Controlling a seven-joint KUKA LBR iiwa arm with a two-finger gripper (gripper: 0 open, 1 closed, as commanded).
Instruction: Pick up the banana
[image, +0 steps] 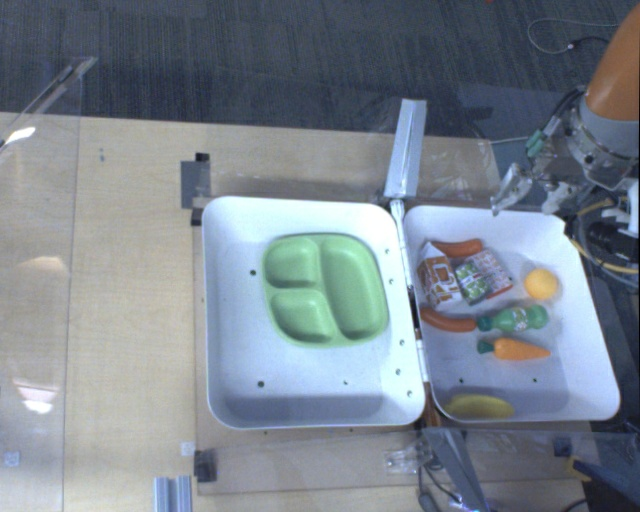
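Note:
The yellow banana (480, 405) lies flat at the near edge of the right bin (590, 385), along its front wall. My gripper (510, 190) hangs over the far rim of that same bin, well away from the banana on the bin's opposite side. It is open, with nothing between its fingers. The grey arm with its orange band comes in from the upper right corner.
The right bin also holds two sausages (455, 247), a snack packet (462, 279), a lemon (541, 285), a green bottle (512, 319) and a carrot (515, 349). A green divided plate (325, 287) sits in the left bin (230, 380). A metal post (406, 150) stands between the bins.

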